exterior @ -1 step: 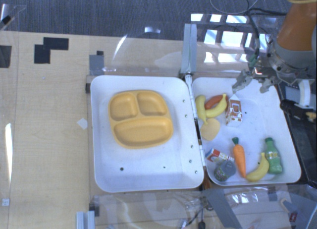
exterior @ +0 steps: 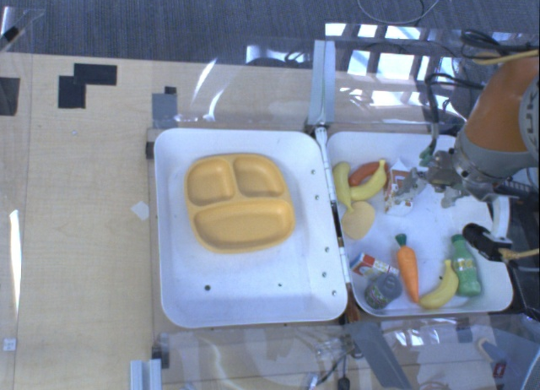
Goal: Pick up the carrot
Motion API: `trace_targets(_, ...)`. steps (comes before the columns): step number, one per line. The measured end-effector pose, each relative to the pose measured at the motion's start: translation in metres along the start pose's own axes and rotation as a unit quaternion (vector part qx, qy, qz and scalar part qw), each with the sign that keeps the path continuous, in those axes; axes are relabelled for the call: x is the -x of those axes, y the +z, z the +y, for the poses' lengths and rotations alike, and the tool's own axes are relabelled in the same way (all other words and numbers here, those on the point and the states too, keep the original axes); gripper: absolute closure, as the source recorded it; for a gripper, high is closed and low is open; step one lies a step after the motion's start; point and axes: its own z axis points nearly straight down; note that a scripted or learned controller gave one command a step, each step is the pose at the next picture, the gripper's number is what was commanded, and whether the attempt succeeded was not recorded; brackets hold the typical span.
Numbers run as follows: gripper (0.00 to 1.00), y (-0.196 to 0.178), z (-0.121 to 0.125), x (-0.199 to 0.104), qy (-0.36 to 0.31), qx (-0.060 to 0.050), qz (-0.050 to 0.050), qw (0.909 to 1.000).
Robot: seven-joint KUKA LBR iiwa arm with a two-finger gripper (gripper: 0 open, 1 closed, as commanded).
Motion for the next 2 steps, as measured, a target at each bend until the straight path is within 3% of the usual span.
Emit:
trace_targets(1, 0.00, 0.063, -0.065, 0.002, -0.052, 0.005, 0.000, 0.9986)
trace_targets(2, 1.00, 0.051, -0.062, 0.001, -0.053, 0.008, 0.000, 0.9986)
